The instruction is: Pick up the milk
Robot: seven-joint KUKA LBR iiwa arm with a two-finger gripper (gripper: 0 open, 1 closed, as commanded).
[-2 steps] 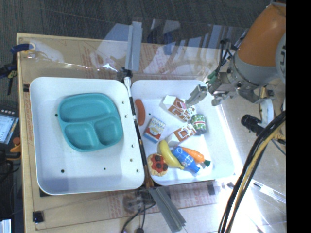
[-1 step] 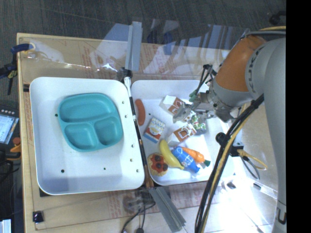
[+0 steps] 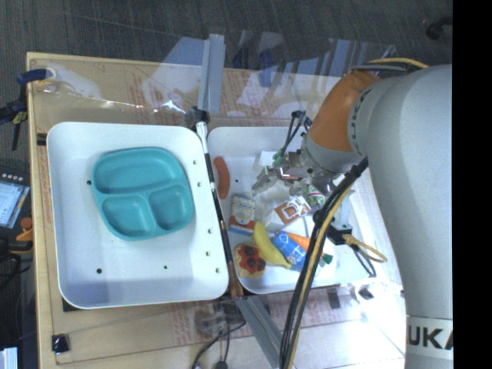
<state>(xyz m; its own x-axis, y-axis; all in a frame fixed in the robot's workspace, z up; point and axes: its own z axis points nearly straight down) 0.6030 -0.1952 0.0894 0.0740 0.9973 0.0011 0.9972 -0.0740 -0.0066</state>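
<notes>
A grey robot arm reaches into the right bin [image 3: 244,146]. Its gripper [image 3: 286,177] hangs low over a pile of toy food; whether it is apart or together cannot be told. The milk carton [image 3: 292,210] lies just below the gripper, with a banana [image 3: 266,243] further below. A teal tray [image 3: 143,191] sits well left.

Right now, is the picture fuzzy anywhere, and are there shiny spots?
In the camera view, the small food items in the right bin look soft and hard to tell apart; pale reflections streak the clear sheet behind the bins; the teal tray in the left bin shows clearly.
</notes>
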